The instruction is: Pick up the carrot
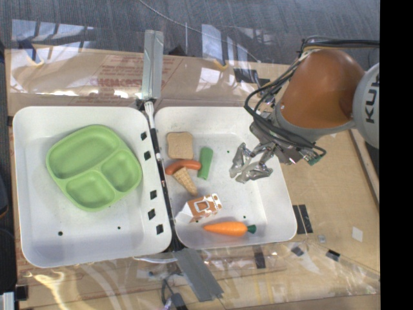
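I see the end effector hanging over the right-hand part of the right bin, just right of the frame's centre. Its metal fingers look spread a little apart with nothing between them, and I can't tell whether the tips touch the bin floor. Above it, the orange band and the grey arm reach in from the right edge, with black cables looped around the wrist.

The carrot lies on its side near the lower edge of the same bin, down and left of the end effector and well apart from it, green tip pointing right. Just above the carrot sits a small orange and white toy. Further up I see a cone with a hot dog sausage lying across its top, a slice of toast above those, and a green stick-shaped piece standing just beside the sausage.

In the left bin rests a green divided plate. Both bins sit on the bench, with clear plastic sheeting around them.
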You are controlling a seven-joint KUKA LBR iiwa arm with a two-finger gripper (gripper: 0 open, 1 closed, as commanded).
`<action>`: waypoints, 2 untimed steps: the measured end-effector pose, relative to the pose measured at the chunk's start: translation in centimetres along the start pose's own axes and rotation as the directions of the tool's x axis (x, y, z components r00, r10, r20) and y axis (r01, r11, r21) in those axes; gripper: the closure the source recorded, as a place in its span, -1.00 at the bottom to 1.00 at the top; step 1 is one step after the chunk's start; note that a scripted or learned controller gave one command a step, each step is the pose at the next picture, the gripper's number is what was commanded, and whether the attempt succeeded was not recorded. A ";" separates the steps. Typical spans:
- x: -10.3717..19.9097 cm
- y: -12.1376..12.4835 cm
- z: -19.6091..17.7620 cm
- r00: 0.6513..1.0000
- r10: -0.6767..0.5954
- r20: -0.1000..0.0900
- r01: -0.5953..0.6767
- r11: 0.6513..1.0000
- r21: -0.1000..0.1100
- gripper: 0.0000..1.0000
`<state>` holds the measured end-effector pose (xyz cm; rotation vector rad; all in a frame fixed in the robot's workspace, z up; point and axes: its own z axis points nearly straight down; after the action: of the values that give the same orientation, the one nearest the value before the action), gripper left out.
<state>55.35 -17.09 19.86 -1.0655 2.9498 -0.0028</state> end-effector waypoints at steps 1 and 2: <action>7.9 1.3 -0.4 0.911 -0.412 -0.004 0.412 0.911 -0.008 1.00; 4.6 1.1 0.8 0.641 -0.767 0.002 0.767 0.641 -0.005 1.00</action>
<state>51.14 -19.17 19.03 -2.2169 2.2235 0.0023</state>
